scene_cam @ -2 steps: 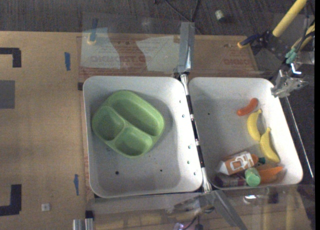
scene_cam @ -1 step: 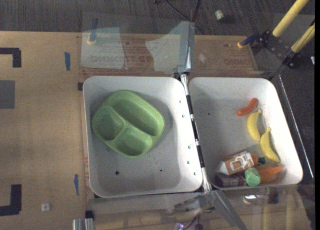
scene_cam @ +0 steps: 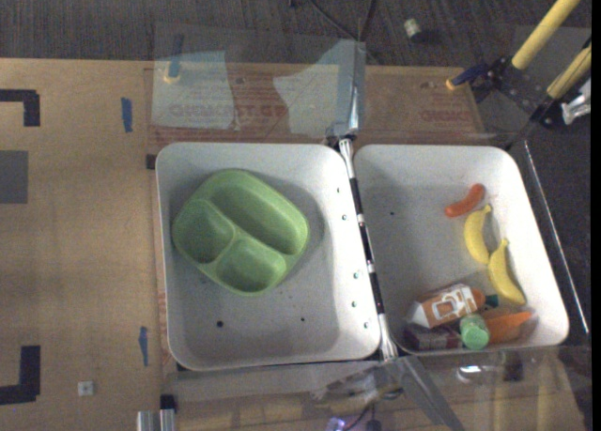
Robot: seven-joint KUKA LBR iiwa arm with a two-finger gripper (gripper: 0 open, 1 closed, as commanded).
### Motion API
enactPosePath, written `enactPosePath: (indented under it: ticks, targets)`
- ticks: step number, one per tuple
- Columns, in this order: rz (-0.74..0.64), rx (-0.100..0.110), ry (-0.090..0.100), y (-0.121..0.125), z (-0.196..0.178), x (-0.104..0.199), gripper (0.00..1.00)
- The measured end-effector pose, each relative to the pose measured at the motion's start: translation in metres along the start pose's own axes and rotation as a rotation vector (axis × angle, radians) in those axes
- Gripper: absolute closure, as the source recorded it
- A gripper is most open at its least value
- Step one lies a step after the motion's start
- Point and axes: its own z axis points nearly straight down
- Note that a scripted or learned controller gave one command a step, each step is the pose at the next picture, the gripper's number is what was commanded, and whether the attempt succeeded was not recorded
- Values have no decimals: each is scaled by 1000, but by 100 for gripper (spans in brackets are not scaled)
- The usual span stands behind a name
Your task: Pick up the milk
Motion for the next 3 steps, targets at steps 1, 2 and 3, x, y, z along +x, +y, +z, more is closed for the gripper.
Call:
enactPosePath:
  ticks: [1, 2, 3]
  targets:
    - [-59, 1, 1, -69, 63, -3, 0]
    - [-46, 2, 3, -102, 237, 31, 0]
    - [-334, -6, 1, -99, 332, 104, 0]
